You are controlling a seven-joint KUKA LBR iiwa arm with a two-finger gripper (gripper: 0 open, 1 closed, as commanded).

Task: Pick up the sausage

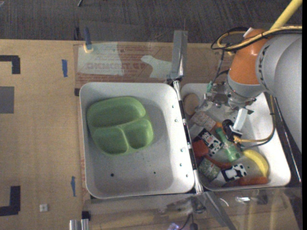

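The claw of the grey arm hangs over the far side of the cluttered right white bin; whether it is wide or narrow cannot be told. The reddish-orange sausage lies at that bin's near edge, just beside a yellow banana.

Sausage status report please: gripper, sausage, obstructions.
Gripper above clutter in right bin. Reddish sausage, likely, lies near front wall, untouched. Banana and cow-patterned toy crowd it.
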